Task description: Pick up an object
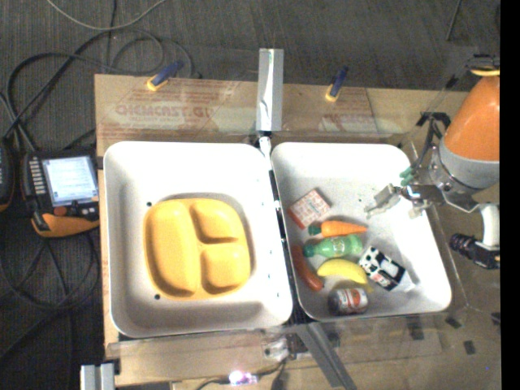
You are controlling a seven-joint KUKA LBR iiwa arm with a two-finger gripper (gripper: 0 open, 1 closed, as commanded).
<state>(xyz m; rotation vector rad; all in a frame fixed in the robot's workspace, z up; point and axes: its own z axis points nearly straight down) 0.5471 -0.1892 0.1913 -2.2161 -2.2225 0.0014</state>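
Metal two-finger gripper (388, 200) over right white bin (422, 291), fingers apart, nothing between; orange plastic carrot (338, 228) just beside, nearer.

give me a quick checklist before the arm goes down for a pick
1. Objects within the right bin: ok, all sit inside it.
2. pincer carrying nothing: ok, it hangs above bare bin floor.
3. Carrot clear to grasp: not ok, it touches the green bottle.
4. Banana clear: not ok, crowded by the can and the black-and-white carton.
5. Red patterned box: ok, most isolated.
6. Yellow tray: ok, in the left bin.
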